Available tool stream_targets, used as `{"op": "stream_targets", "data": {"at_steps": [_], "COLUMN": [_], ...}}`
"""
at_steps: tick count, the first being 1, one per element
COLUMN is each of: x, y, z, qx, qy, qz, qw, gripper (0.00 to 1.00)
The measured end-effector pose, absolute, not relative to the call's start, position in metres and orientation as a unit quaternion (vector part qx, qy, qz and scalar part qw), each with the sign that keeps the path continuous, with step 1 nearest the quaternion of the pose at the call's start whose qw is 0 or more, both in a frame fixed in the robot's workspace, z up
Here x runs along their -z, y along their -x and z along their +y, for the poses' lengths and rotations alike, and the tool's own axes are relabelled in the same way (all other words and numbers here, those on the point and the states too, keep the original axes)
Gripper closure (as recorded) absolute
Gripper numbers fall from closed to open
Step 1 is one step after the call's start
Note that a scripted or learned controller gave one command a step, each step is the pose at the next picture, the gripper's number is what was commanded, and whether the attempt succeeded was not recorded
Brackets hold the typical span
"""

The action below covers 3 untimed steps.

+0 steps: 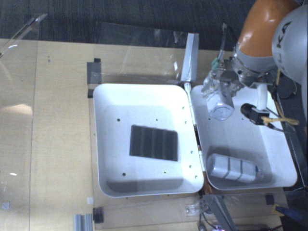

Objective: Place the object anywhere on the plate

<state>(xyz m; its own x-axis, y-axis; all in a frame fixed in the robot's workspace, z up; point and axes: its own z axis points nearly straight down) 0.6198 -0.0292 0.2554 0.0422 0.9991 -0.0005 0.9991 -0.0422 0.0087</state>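
A dark ribbed rectangular plate (154, 142) lies flat in the middle of the left bin (108, 129). My gripper (220, 86) hangs over the back left part of the right bin (279, 158), close to the divider between the bins. It is shut on a clear plastic cup (222, 108), which hangs tilted below the fingers with its round end towards the camera. The cup is to the right of the plate and farther back, and well apart from it.
A grey-white bottle (233, 168) lies on its side along the right bin's front wall. A clear upright panel (190, 57) stands behind the bins. Cables and a black fitting (257, 114) hang beside the wrist.
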Motion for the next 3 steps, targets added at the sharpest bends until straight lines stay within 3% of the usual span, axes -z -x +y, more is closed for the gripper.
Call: {"op": "stream_targets", "data": {"at_steps": [3], "x": [-0.286], "y": [-0.623], "z": [-0.027], "qx": [-0.0045], "qy": [-0.714], "qz": [0.700], "qw": [0.007], "gripper": [1.00]}}
